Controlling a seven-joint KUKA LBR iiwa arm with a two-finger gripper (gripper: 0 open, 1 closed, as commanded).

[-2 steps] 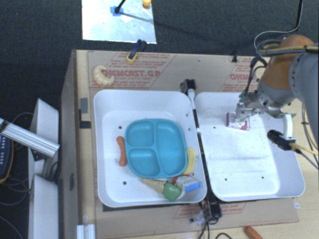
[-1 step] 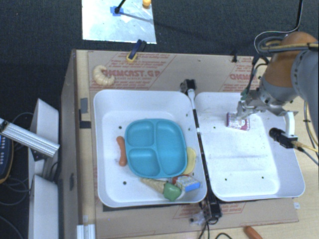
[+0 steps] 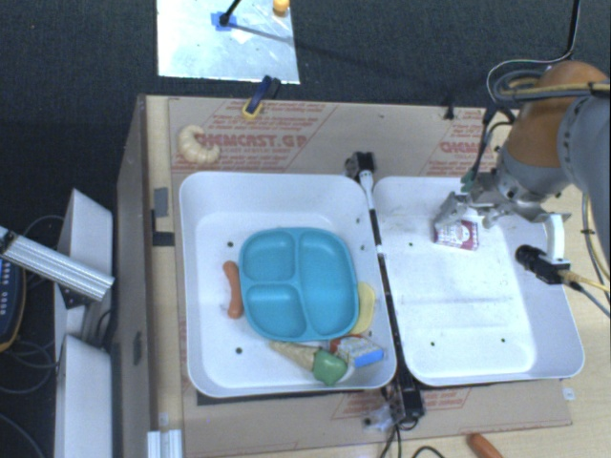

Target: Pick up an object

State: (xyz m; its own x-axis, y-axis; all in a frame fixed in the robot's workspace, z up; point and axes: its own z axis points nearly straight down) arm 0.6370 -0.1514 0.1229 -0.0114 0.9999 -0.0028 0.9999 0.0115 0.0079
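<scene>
The tool point(image 3: 465, 214) is hovering directly over a small red-and-white packet point(image 3: 458, 233); whether it is spread cannot be told. Judged: grasping step; next, closing and lifting.

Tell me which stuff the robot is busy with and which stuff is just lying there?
Busy with:
- gripper, over the right bin
- small pink and white packet under it

Just lying there, all in the left bin:
- blue divided plate
- toy sausage
- green toy
</scene>
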